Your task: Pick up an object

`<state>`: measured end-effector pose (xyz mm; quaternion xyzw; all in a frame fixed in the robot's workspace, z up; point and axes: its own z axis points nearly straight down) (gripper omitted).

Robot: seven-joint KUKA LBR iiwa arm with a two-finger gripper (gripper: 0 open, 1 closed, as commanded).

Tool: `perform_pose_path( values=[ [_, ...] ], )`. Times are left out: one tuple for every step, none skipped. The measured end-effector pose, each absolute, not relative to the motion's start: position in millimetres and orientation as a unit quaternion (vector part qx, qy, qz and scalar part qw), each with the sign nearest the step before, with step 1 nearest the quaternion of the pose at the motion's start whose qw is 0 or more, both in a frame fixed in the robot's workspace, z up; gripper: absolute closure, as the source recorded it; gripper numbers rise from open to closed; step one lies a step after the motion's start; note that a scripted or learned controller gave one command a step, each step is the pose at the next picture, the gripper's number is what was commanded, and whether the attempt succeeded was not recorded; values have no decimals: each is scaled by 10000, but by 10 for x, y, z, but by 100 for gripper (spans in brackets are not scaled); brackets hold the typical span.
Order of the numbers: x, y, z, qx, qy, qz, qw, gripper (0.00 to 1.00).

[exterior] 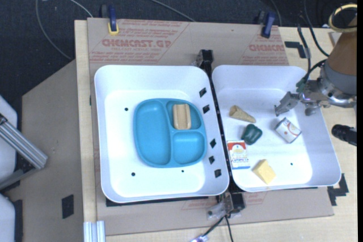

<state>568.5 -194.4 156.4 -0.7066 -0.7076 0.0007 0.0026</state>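
Landmark: the teal lump [252, 134], a small dark blue-green object lying near the middle of the right bin [323, 173]
Claw: the claw [295, 102] hangs over the right bin, up and to the right of the teal lump; its two grey fingers are spread apart; nothing sits between them
Arm: the grey arm [340, 73] enters from the right edge, further right of the teal lump than the claw
White packet: a small white packet with a red mark [287, 130] lies right of the teal lump, just below the claw; whether a fingertip touches it I cannot tell
Tan wedge: a tan wedge [242, 115] lies just above and left of the teal lump, apart from it
Carton: a small red and white carton [238, 155] lies flat, just below and left of the teal lump
Yellow block: a yellow block [264, 171] lies below the teal lump, near the bin's front wall
Left bin: the left bin [113, 178] stands left of the teal lump, across the divider
Plate: a blue sectioned plate [156, 139] rests in the left bin; a tan slab [181, 117] lies in its upper right compartment
Worktop: the worktop [85, 122] carries both bins side by side
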Motion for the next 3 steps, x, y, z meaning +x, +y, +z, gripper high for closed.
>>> perform_pose_path(
  values=[
    [5707, -1983, 946, -7071, -7071, 12, 31, 0],
    [5726, -1987, 1099, -7070, -7072, -9, -2, 100],
    [5677, -1914, 1672, -7067, -7075, -16, -26, 100]
  ],
)
